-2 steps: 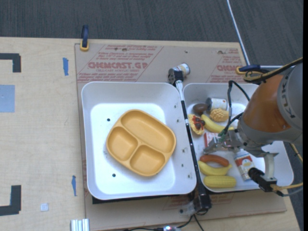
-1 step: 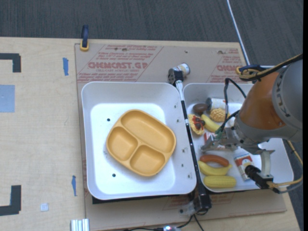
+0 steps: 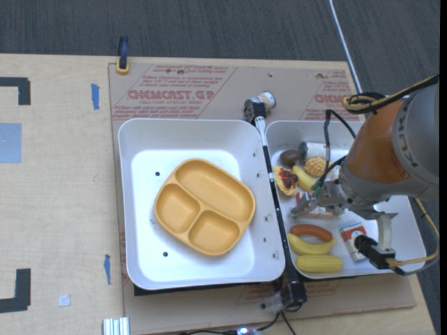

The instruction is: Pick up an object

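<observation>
Reaching in from the right, the arm (image 3: 380,149) hangs low over the right bin (image 3: 412,239), its grey body and orange band covering the bin's middle; we place the gripper (image 3: 312,202) among the toy food there, close by a small cluster at the bin's left side. We judge the pick as under way but not done: nothing is seen lifted, and we cannot tell how the gripper stands or whether anything is caught in it, since the metal parts blur into the clutter. Candidate objects all lie in the right bin: a small banana (image 3: 304,178) with a knobbly yellow piece (image 3: 316,165) just beyond it, a red-and-yellow item (image 3: 285,180) at the left wall, a dark rounded piece (image 3: 289,157) farther back. Nearer us, a glossy reddish sausage (image 3: 311,232), a smooth yellow curved piece (image 3: 306,245) touching it, and a ridged corn cob (image 3: 320,263) at the near edge; a small flat packet (image 3: 352,234) lies to their right. The left bin (image 3: 133,187) holds an orange three-compartment tray (image 3: 204,206), matte plastic, rounded corners, turned at a slant. Both bins are shallow, white, smooth-walled. Grip and lift remain.
</observation>
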`<state>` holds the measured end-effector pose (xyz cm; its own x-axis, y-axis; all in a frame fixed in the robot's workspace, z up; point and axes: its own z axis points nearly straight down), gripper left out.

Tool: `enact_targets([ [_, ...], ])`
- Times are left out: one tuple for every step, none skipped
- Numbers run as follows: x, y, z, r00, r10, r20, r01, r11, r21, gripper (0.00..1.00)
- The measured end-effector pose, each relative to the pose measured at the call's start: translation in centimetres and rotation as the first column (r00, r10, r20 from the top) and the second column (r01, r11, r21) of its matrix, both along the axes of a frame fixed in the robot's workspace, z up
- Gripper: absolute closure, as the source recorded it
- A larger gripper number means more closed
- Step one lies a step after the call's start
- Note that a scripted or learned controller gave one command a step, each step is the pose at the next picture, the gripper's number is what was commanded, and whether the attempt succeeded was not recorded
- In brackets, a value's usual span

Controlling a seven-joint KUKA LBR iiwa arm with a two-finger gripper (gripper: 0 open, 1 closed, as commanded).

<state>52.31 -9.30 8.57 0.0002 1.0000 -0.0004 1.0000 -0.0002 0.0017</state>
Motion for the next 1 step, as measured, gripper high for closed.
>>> enact_targets([
  [-0.66,-0.11,0.02,1.0,0.0,0.002,0.0,1.0,0.0,0.0],
])
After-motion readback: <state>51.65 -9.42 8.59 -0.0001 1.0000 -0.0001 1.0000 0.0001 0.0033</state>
